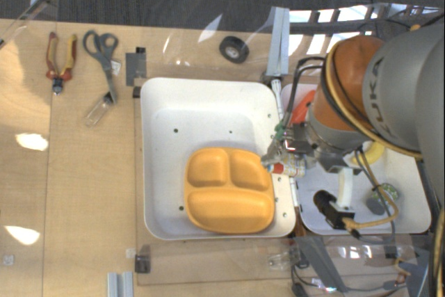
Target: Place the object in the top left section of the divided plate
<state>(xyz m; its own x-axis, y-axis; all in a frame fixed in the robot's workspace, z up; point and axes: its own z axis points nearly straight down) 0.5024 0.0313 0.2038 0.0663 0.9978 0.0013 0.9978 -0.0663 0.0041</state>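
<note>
**Plate waiting, nothing delivered yet**

I am looking down on the bench and judging the job as barely begun. The divided plate (229, 211) is lying in the lower part of the left bin (174, 142), at the frame's lower centre, and all three of its hollows are showing bare yellow. The top left section (208, 167), the one I am aiming for, is holding nothing, so the placing itself is not yet done.

The gripper (284, 153) is hanging over the wall between the two bins, right of centre frame and just beside the plate's upper right corner. I cannot tell whether it is open or closed (the wrist fittings are crowding that spot from this slant). A small red piece (278, 168) is showing at its lower end, close against the plate's right rim. I am not able to say whether that is the object being carried or part of the tool.

Other candidates are sitting in the right bin (410, 215). An orange-red thing (304, 105) is peeking out above the gripper, and a greenish round thing (382, 196) is lying lower right, beneath the arm (410, 94). If the red piece is the object, I am judging that what is left is a short move leftward across the plate to the target section, then a release.
</note>
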